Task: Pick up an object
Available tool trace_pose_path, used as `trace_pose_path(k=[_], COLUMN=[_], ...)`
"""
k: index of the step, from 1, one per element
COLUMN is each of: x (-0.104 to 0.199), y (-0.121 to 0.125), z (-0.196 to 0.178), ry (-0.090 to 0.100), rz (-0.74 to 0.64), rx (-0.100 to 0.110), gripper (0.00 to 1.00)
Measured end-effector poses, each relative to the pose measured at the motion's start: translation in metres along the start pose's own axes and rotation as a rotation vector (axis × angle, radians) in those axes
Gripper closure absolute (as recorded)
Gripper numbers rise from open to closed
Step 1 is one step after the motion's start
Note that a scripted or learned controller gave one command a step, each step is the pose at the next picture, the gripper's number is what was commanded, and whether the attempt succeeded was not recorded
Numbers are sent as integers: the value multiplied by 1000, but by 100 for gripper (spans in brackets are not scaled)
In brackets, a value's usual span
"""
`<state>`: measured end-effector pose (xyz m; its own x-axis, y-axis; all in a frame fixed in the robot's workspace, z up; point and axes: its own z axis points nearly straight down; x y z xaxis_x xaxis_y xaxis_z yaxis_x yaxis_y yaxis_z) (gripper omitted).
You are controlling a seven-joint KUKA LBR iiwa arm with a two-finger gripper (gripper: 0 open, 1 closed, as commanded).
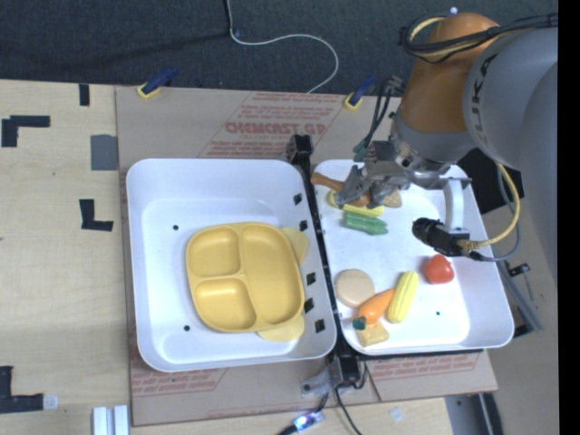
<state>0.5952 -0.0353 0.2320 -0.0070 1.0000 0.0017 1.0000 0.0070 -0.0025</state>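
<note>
From above, the gripper (pixel 362 188) hangs low at the far end of the right bin (pixel 480 333), directly over a green bean pod (pixel 365 222) and a yellowish piece beside it. Whether it is spread or closed cannot be told, and nothing visibly sits in its grasp. The pod lies flat, its long axis running left to right, slightly downward toward the right. A yellow divided plate (pixel 243 275) fills the left bin (pixel 154 243).

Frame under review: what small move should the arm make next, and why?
Probably a short straight descent. The tool hangs at the far end of the right bin, just above the green bean pod, with nothing seen held in it.
</note>
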Motion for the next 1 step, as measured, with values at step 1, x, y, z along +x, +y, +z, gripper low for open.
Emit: trace_pose_path(k=[1], x=[49], y=[7], z=[-5], ry=[0], rz=[0], rx=[-1], gripper=[100])
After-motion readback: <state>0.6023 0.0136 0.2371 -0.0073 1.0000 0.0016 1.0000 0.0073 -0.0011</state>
